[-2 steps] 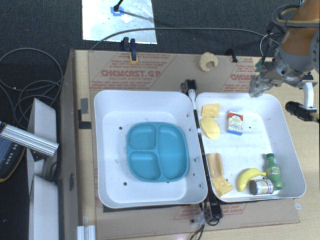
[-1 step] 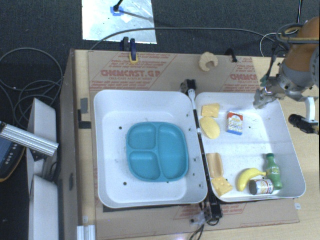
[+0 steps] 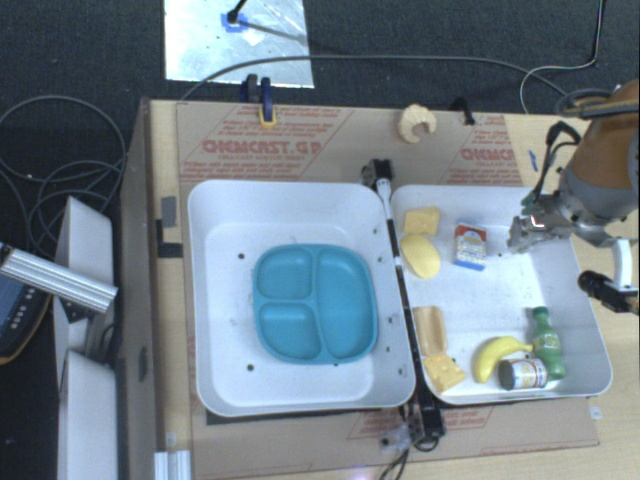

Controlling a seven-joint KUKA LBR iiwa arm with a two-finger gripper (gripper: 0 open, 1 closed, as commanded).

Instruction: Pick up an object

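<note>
Honestly, you're still at the very start here, as far as this shot tells. The arm comes in from the right and its gripper (image 3: 527, 230) hangs over the upper right part of the right bin (image 3: 590, 340), near that bin's far-right rim. Whether the jaws are wide, narrow or closed, I can't tell; that end of the arm is just a small grey blob from this angle. Nothing visibly sits in it, so I'd call the pick not done yet.

All the candidates lie in the right bin. Closest to the gripper is the small red and white carton (image 3: 470, 246), just to its left. Further left you've got the yellow lemon-like thing (image 3: 423, 258) and a pale yellow block (image 3: 421, 221) above it. Down at the front: a banana (image 3: 497, 355), a green bottle (image 3: 544, 338), a dark can (image 3: 522, 374) lying touching or nearly touching both, plus a tan bread slice (image 3: 429, 328) and a yellow wedge (image 3: 444, 371).

The left bin (image 3: 225, 268) holds a blue divided plate (image 3: 314, 302).

What's left, by my guess: choose a target, descend, close, lift. The carton looks like the easy one since it stands apart from the rest.
</note>
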